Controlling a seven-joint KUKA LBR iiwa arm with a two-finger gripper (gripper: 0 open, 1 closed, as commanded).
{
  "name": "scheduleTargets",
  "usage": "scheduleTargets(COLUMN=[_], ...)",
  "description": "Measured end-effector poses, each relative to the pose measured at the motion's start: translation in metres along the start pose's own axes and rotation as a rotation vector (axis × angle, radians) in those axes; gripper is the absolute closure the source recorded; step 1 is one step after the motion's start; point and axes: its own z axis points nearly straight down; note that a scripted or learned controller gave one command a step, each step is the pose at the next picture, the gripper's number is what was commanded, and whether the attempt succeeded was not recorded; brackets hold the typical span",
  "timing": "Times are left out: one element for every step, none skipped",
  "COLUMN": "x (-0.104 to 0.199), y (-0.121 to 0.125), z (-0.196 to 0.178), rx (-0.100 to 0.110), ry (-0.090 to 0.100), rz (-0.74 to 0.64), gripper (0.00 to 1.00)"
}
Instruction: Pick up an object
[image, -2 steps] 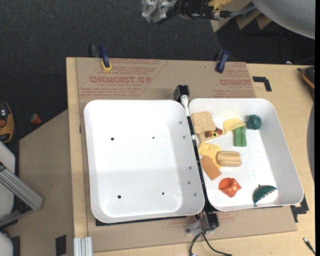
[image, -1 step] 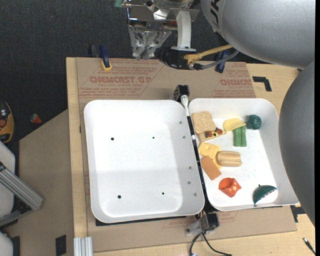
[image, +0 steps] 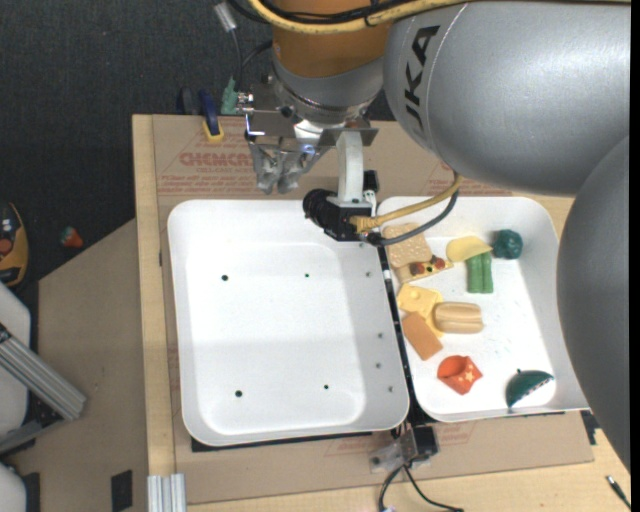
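The jaws are hanging over the brown surface (image: 160, 180), just behind the far rim of the left bin (image: 190, 300), and from above I cannot tell if they are open or closed. Nothing is showing between them.

All things to pick are lying in the right bin (image: 545, 300): a tan bun (image: 458, 317) touching an orange wedge (image: 422, 337), a red piece (image: 460, 373) near them, and a green stick (image: 480, 272) beside a dark green ball (image: 508, 243). In my judgement the jaws are standing away from every object, so the arm (image: 500, 90) is needing to travel across to the right bin first.

The bun and wedge are sitting close to the dividing wall, which is probably making a grasp there harder. The red piece is lying more freely.
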Motion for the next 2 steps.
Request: scheduleTargets(x=[-0.001,0.000], y=[0.062,0.029], z=[-0.154,-0.028], rx=[-0.034,0.000], ry=[0.009,0.000], rz=[-0.001,0.000], gripper=[1.00,1.00])
